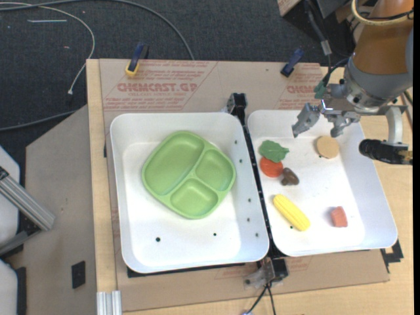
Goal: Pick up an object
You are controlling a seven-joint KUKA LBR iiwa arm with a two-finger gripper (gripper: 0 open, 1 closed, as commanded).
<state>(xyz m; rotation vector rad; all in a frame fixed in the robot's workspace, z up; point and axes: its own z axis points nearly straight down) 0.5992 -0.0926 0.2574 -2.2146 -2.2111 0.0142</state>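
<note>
My gripper (323, 126) hangs open over the far part of the right bin (374, 195), with nothing between its fingers. Just below and right of it lies a tan round cookie (327, 147). Further left in the same bin are a green leafy piece (273, 151), a red tomato (270, 167) and a small brown lump (289, 176). A yellow corn cob (291, 212) lies near the bin's front, with a small red-orange block (338, 217) to its right.
The left bin (131, 241) holds a green divided plate (189, 174). Blue clamps (136, 58) (293, 62) grip the cardboard at the back. Black clips (237, 103) join the bins along the middle.
</note>
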